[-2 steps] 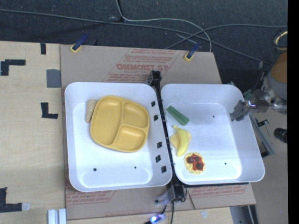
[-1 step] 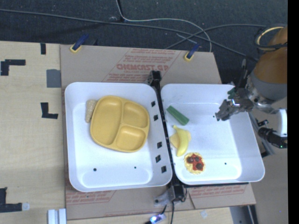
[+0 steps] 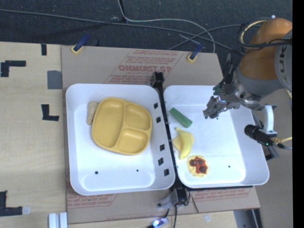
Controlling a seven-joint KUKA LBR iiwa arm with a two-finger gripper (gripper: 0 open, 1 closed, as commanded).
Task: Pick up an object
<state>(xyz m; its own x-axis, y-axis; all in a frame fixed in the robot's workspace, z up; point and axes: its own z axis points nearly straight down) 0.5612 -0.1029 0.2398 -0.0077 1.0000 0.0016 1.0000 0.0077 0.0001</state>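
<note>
The right bin (image 3: 237, 146) holds a green pickle-like piece (image 3: 181, 118) near its left wall, a yellow banana (image 3: 183, 143) just below it, and a small round pizza toy with red topping (image 3: 197, 166) near the front. My gripper (image 3: 212, 111) hangs over the upper middle of the right bin, to the right of the green piece and apart from it. I see nothing between its fingers.
The left bin (image 3: 80, 141) holds a yellow divided plate (image 3: 121, 126) with a tan sponge-like piece (image 3: 91, 112) tucked at its left edge. Black clips (image 3: 164, 141) run along the wall between the bins. Cables cross the dark floor behind the bench.
</note>
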